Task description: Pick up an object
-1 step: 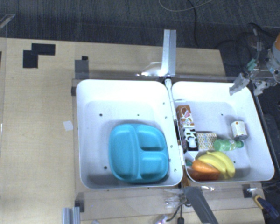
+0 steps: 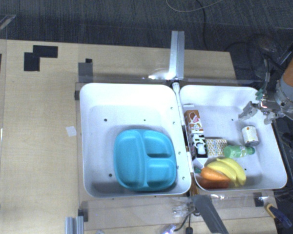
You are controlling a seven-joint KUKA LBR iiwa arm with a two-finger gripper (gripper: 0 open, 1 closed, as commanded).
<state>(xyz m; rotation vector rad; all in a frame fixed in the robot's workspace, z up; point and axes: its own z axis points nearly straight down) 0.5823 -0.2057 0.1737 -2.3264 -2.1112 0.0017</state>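
Yellow plastic bananas (image 2: 229, 169) lie nearest me; beyond them the small silver can (image 2: 250, 135) sits at about seven o'clock from my two-finger gripper (image 2: 260, 110), whose fingers are spread with nothing between them.

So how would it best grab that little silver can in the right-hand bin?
Probably from straight above, closing across the round sides of the small silver can at its middle. It seems to lie on its side on bare white bin floor, apart from the green bottle just below it, so there is room either side. The gripper hovers close above it.
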